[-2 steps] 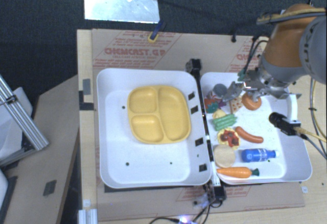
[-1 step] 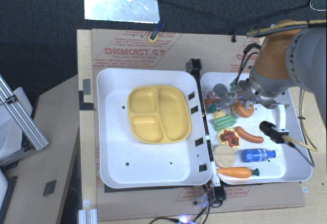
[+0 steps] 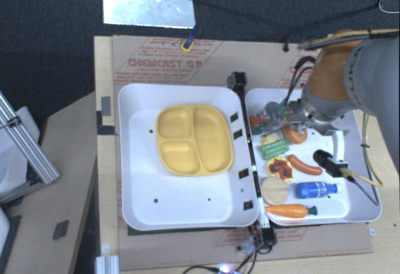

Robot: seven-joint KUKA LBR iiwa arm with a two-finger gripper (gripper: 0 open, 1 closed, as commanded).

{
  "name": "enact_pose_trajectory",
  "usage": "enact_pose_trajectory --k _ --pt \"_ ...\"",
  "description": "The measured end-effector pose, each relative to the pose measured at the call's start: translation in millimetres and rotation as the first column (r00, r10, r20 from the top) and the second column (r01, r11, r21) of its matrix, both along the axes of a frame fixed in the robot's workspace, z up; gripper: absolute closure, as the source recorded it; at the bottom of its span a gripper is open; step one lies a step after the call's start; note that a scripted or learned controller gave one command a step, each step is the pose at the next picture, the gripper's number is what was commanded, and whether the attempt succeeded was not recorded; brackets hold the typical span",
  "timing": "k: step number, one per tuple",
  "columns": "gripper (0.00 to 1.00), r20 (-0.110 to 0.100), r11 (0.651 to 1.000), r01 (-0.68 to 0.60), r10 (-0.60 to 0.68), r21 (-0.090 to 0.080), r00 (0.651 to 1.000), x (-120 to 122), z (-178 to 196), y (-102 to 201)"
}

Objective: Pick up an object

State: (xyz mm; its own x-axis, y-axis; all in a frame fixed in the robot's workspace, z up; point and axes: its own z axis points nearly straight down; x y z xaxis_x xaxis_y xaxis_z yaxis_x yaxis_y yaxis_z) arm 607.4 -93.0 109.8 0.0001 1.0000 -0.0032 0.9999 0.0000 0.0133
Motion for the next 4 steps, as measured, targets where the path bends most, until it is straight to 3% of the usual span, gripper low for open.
enact_pose_trajectory --k 1,3,4 --pt "1.0 0.003 1.0 0.001 -0.001 -0.003 1.0 1 10 -1" --pt "1.0 -0.005 1.0 -0.005 0.005 0.002 1.0 10 118 8" --pt "1.0 -0.011 1.0 -0.009 0.009 0.005 1.0 -5 127 58"
